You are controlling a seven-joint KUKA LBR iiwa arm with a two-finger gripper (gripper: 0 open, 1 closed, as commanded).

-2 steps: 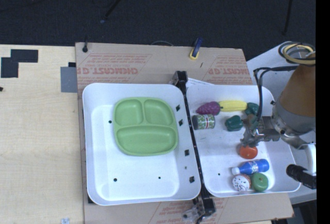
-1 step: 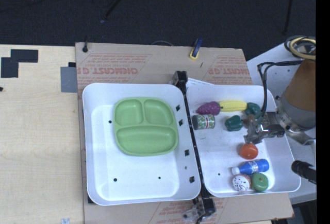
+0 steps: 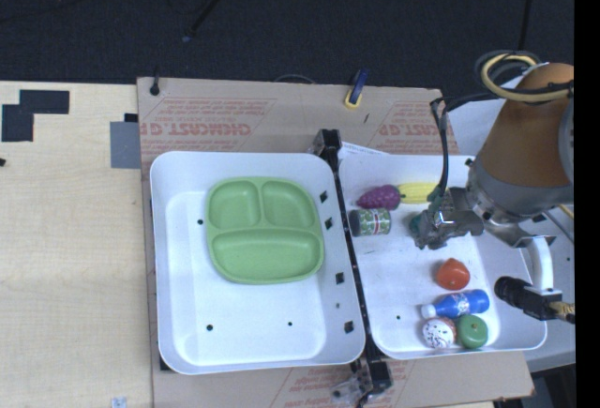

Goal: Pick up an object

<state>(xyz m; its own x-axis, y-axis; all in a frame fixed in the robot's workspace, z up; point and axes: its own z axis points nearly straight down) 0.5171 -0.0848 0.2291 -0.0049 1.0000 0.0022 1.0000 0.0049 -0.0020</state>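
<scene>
i see the jaws (image 3: pixel 433 230) low in the right bin (image 3: pixel 398 322), just right of the small labelled can (image 3: pixel 371 221); whether they're spread or pressed together i cannot tell. purple grapes (image 3: pixel 379 197) and corn (image 3: pixel 417 192) lie just above. can label is too small to read. cardboard (image 3: pixel 216 120) print shows reversed letters.

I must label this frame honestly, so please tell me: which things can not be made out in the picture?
- Gripper, camera view: dark, small and blurred; whether it holds anything cannot be told.
- Yellow object: its right end is hidden behind the gripper and cable.
- Small can: label too small to read.
- Blue bottle and white ball: markings too small to read.
- Arm: cut off by the right edge.
</scene>
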